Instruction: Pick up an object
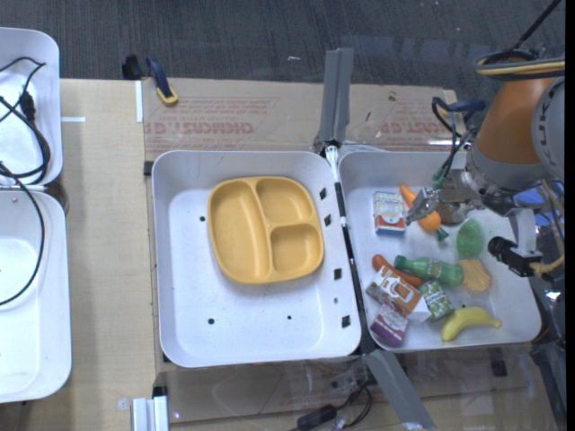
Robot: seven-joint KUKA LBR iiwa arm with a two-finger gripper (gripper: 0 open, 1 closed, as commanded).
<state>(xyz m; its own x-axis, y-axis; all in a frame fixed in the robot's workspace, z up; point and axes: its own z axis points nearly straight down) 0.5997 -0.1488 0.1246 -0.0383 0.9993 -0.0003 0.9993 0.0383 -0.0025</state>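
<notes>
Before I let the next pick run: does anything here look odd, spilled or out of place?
Nothing looks spilled or damaged. The yellow divided plate lies flat in the left bin. The toy food, such as the banana and green bottle, is jumbled closely in the right bin.

Yellow plate [266,229]; white bins [180,268]; yellow banana [469,321]; green bottle [431,269]

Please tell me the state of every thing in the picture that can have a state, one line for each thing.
yellow divided plate: lying flat in the left bin, right side up, nothing in its compartments.
gripper: low over the right bin, at the carrot.
carrot: lying by the gripper's tip; held or not, unclear.
small milk carton: lying on its side.
green bottle: lying on its side.
banana: lying flat, untouched.
</notes>
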